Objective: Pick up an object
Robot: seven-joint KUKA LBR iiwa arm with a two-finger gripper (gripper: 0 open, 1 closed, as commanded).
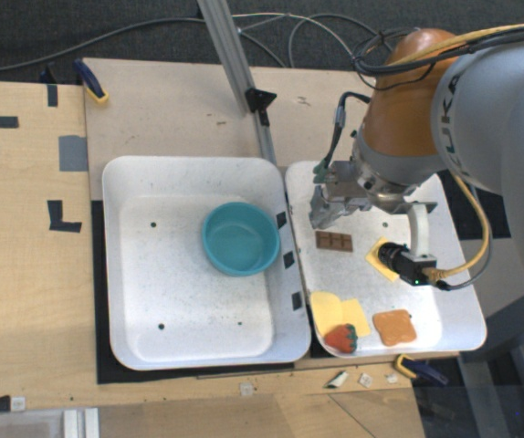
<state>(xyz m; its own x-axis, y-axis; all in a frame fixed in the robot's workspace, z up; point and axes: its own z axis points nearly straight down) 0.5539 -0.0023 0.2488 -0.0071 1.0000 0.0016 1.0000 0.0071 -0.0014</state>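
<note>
The right bin (454,331) holds a brown chocolate bar (333,241), a yellow cheese slice (340,312), a red strawberry (340,338), an orange toast piece (394,327) and a yellow piece (378,256) partly under a black part of the arm. My gripper (328,210) hangs over the right bin's upper left, just above the chocolate bar. A teal bowl (240,237) sits in the left bin (152,272).
A slanted metal pole (235,62) rises behind the bins. Cables (289,30) trail across the back of the bench. A blue and yellow clamp (90,80) is at the bench's upper left, another clamp (419,369) below the right bin.
</note>
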